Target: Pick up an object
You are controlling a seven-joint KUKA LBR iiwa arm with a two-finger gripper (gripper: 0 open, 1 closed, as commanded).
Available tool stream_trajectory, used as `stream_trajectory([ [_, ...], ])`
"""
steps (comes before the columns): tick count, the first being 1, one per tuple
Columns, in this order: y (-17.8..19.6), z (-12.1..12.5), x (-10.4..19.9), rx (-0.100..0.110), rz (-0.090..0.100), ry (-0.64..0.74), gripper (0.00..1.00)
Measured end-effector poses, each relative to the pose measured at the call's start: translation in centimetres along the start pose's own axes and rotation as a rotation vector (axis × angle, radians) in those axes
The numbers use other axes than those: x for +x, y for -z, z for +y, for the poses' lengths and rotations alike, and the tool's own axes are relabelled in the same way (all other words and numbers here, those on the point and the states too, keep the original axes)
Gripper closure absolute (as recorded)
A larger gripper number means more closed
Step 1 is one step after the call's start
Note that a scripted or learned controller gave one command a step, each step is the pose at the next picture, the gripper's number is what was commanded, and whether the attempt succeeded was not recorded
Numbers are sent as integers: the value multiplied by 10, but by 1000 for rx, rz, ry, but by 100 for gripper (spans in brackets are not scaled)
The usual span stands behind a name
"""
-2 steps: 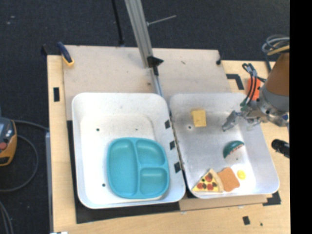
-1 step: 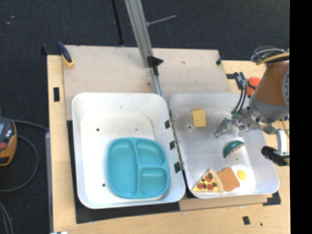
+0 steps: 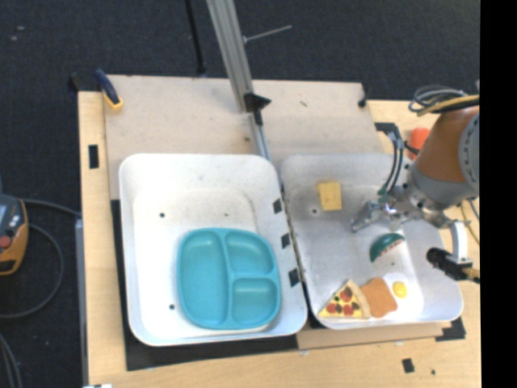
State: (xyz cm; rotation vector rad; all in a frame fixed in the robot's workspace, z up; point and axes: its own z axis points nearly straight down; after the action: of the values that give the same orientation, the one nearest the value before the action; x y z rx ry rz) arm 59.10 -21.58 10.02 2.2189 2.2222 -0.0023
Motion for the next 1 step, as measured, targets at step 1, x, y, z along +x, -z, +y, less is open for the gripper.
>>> stream_trajectory([
  [1,13,2,-1,-7,-2,0,100],
])
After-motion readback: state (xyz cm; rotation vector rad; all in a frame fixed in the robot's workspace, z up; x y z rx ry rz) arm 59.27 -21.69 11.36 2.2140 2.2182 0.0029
